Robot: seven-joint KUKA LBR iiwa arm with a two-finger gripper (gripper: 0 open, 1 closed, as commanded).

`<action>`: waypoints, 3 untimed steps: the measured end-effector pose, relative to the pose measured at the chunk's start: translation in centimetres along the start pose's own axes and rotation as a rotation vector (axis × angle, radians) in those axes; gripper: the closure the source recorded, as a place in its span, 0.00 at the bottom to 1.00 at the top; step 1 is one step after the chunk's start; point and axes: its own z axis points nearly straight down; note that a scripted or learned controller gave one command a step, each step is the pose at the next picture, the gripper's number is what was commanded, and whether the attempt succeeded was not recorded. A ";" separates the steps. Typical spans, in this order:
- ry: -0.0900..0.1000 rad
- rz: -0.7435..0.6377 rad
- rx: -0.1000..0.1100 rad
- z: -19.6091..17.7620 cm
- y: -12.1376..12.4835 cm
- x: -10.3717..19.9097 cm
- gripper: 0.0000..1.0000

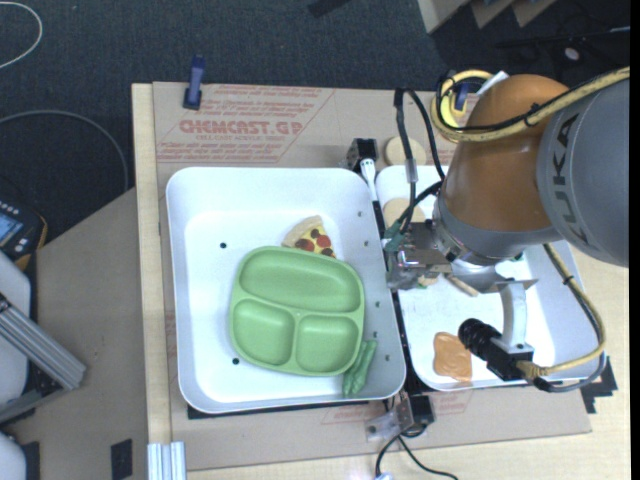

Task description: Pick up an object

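Observation:
My gripper (413, 265) is low over the left side of the right bin (560, 298), close to the wall it shares with the left bin, and the grey and orange wrist covers most of it. An orange-brown lump (452, 356) lies at the front of the right bin, below the gripper. A pale round thing (396, 211) shows at that bin's back left, partly hidden by the arm. The left bin (200, 268) holds a green divided plate (297, 309), a pizza slice (311, 236) behind it and a green pod (359, 367) at its front right corner.
The arm hides the middle and back of the right bin. A thin tan piece (462, 286) pokes out from under the wrist. A cardboard sheet (240, 118) lies behind the bins with a blue clip (194, 83) on its back edge. Cables run near the bench's back right.

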 end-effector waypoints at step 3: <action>-0.002 0.003 0.010 -8.4 -0.1 8.7 1.00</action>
